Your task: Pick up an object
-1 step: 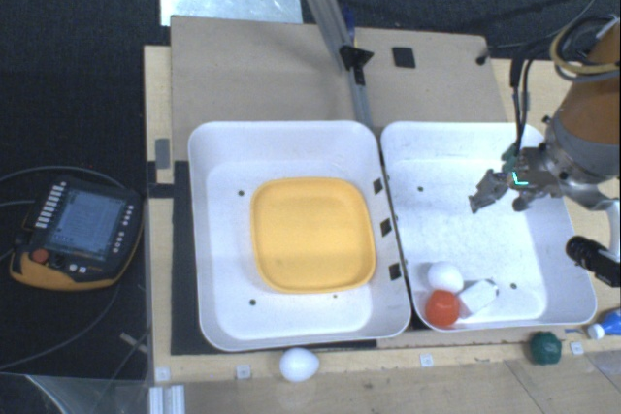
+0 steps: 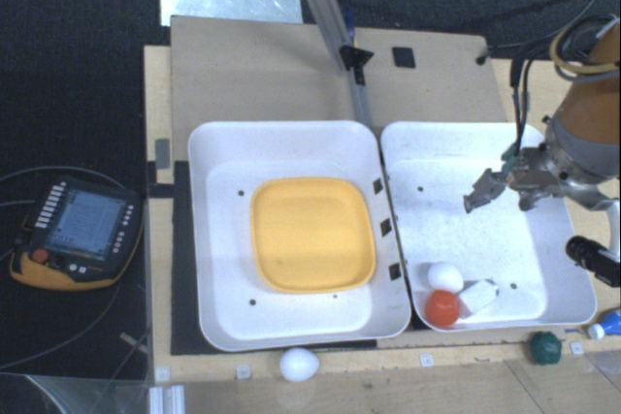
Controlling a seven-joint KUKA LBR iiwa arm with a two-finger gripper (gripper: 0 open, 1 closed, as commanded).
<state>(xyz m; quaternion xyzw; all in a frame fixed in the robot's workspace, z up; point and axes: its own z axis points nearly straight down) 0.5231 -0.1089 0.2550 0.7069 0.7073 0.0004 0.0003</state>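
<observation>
Two-finger gripper (image 2: 482,197) seemingly open, holding nothing

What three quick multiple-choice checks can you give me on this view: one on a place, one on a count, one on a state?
1. Where does the square yellow plastic plate lie?
A. In the left shallow white bin
B. In the right shallow white bin
C. On the bench

2. How many small objects sit in the right bin's near corner?
A. One
B. Three
C. Five

3. Where is the gripper?
A. Touching the plate
B. Above the right bin, apart from the objects
C. Outside both bins

Key: 1 A, the plate fills the left bin's floor. 2 B, a white ball, a red ball and a white block cluster there. 3 B, it hangs over bare bin floor.
</observation>
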